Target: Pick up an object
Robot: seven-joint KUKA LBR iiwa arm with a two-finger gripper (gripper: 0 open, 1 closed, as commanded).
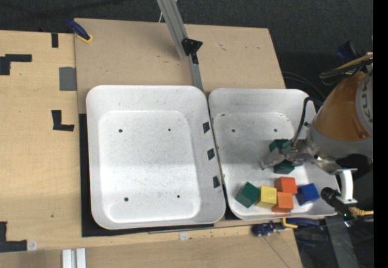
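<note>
wooden tabletop over dark floor, black tape marks on its left part, a grey metal bar slanting down from the top toward the bins. two shallow white bins side by side: left bin and right bin, touching along the middle edge.

my arm reaches in from the right, orange band showing above the wrist. my end effector is down inside the right bin, about mid-height toward its right side. there's a dark green block right at the fingertips and another dark green bit just above it. cannot tell whether the fingers are apart, together or clamped on anything; too small and cluttered there.

rest of the blocks sit bunched in the near corner of the right bin: green cube, yellow cube touching it, two orange cubes stacked close beside that, blue cube furthest right. all just below my end effector, near it but apart.
</note>
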